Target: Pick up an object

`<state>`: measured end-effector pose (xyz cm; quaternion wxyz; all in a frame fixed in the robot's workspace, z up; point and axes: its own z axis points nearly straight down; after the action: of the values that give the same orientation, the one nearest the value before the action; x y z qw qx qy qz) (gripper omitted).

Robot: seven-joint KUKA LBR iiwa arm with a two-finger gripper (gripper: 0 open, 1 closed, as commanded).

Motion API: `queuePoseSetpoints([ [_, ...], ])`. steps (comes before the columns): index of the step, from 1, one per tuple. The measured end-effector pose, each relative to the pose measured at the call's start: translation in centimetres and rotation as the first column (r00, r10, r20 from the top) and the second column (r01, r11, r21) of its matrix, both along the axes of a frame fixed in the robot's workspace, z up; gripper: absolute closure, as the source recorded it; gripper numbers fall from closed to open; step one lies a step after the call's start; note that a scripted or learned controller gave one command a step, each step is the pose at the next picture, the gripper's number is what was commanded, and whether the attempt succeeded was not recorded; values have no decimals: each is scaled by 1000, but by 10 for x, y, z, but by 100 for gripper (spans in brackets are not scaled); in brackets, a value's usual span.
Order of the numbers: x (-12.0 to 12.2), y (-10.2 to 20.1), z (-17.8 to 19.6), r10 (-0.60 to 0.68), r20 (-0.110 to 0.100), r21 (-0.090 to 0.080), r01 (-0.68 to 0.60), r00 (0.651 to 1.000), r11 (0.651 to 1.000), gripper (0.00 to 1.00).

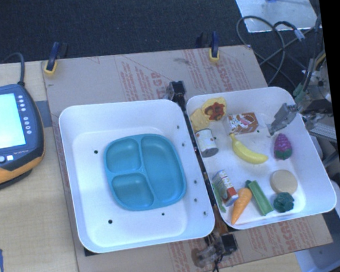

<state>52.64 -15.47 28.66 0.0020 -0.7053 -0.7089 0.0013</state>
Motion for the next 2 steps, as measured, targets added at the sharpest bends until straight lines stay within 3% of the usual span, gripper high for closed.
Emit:
queuePoseSetpoints([
  [1, 46, -52, -95, -1, -1, -2, 1, 1000, 1000, 0],
  [2, 69, -57, -174, 2, -1, -1, -2, 1000, 1000, 0],
])
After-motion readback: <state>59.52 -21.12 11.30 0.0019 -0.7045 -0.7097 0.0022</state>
